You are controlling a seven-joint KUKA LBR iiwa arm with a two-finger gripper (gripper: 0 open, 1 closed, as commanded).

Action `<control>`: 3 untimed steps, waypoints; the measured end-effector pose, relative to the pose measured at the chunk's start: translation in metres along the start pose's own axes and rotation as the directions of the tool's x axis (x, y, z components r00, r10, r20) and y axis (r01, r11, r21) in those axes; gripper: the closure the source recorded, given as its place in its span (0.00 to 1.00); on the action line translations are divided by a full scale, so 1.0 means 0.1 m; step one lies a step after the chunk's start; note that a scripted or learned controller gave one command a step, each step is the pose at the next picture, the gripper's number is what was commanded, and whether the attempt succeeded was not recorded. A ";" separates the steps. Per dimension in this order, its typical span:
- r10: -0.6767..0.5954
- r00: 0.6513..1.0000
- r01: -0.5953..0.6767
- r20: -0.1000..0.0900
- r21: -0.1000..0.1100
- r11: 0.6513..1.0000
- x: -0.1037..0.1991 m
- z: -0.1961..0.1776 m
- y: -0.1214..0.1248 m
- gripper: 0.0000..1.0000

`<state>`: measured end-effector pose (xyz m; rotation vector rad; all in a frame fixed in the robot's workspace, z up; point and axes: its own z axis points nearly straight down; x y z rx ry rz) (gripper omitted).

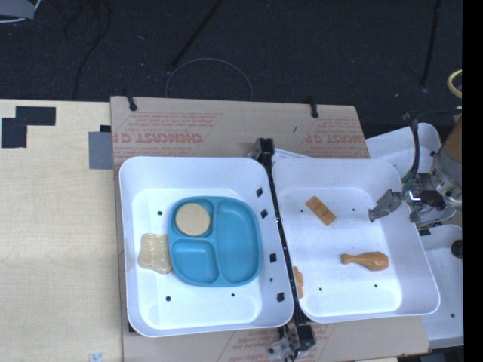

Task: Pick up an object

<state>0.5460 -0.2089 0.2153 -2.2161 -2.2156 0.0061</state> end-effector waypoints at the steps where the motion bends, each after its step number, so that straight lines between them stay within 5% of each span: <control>1: 0.000 1.000 0.000 0.000 -0.001 1.000 0.00 0.54 0.10 0.00; 2: 0.001 1.000 -0.001 0.000 0.000 1.000 0.00 1.17 0.13 0.00; 3: 0.004 1.000 -0.004 0.001 -0.004 1.000 -0.01 1.03 0.14 1.00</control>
